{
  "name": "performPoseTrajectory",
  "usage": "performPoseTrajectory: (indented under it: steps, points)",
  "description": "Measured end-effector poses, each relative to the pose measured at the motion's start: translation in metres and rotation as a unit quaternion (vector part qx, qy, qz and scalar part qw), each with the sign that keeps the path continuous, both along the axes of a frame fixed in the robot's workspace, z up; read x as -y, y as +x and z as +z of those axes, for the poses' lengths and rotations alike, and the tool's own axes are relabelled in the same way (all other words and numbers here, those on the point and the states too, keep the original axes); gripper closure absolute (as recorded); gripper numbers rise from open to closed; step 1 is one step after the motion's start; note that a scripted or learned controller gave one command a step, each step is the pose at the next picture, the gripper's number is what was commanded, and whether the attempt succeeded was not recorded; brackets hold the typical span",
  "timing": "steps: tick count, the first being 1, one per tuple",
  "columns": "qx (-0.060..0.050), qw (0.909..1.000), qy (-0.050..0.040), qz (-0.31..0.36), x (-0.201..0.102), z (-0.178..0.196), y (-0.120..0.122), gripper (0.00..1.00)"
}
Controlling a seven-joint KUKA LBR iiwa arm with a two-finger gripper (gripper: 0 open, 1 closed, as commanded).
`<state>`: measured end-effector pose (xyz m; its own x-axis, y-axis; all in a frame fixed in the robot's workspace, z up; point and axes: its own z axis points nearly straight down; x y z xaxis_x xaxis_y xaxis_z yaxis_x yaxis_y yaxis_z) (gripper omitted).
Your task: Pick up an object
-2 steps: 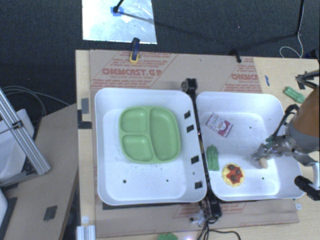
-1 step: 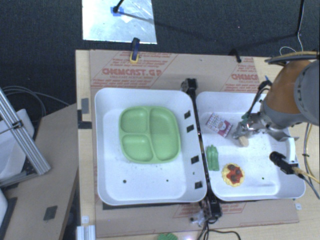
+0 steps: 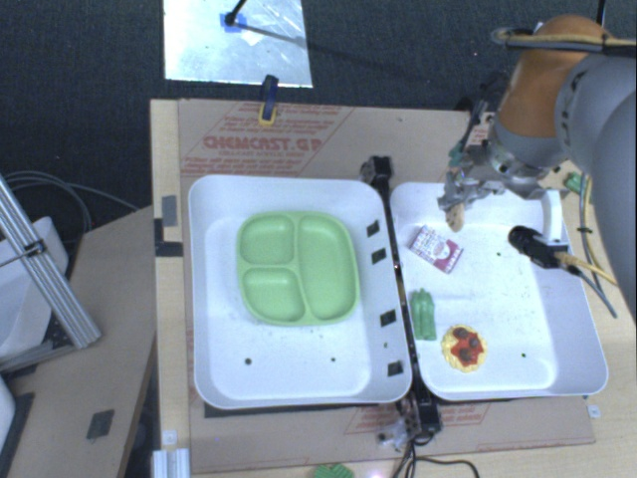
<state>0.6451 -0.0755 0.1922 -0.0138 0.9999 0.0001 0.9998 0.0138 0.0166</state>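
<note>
1. The gripper (image 3: 456,210) is positioned over the far corner of the right bin (image 3: 577,366), on the side nearest the left bin (image 3: 219,366). Whether it is spread or pressed together cannot be told.
2. A pink-and-white packet (image 3: 436,249) is laid flat on the right bin's floor, near the gripper.
3. A green toy (image 3: 424,315) is set against the dividing wall, with a yellow-and-red toy (image 3: 464,348) just beside it.
4. A green divided plate (image 3: 297,268) is contained in the left bin.

Dark carpet floor (image 3: 80,68) w/ shiny foil sheet (image 3: 237,28).
</note>
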Motion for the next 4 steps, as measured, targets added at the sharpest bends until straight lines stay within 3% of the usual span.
performPoseTrajectory:
  steps: [1, 2, 3, 4]
  points:
    - [-0.005, 1.0, -0.0015, -0.008, 0.049, 0.077, -0.045, 1.0]
    - [-0.008, 1.0, 0.0003, -0.003, -0.008, 0.045, -0.041, 1.0]
    - [-0.011, 0.9999, -0.0003, -0.01, 0.046, 0.023, -0.13, 1.0]
    - [-0.005, 1.0, -0.0015, -0.004, 0.064, 0.03, -0.061, 1.0]
